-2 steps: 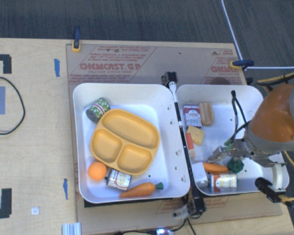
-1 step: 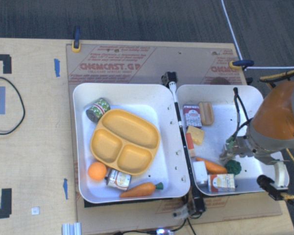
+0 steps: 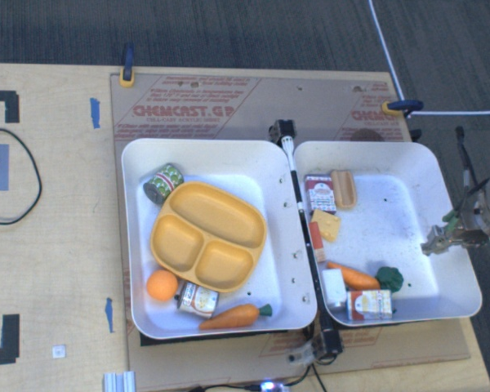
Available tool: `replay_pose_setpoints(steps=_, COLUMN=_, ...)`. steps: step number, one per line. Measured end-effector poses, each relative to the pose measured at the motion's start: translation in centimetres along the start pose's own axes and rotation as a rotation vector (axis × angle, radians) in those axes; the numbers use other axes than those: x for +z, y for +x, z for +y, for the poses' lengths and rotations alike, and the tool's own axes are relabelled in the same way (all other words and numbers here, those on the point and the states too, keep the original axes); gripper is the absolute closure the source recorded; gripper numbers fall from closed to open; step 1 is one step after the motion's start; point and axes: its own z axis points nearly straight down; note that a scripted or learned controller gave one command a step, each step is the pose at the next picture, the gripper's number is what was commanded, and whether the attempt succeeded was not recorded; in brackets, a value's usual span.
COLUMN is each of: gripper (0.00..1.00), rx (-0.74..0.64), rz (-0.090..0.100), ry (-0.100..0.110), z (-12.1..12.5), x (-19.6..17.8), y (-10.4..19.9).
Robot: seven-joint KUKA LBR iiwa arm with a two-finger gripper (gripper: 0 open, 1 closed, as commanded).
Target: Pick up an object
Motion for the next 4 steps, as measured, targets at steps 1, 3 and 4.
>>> replay_pose_setpoints(steps=1, gripper=0.00, rx=-0.001, rz=0.002, ry=0.001, z=0.0, x=0.1, y=0.1)
replay_pose_setpoints(steps=3, gripper=1.00, rx=-0.002, rz=-0.001, ry=-0.008, z=-0.4, x=5.9, y=6.4)
replay_pose_setpoints(steps=4, gripper=0.00, rx=-0.002, rz=-0.001, ry=-0.007, z=-0.4, x=5.9, y=6.4)
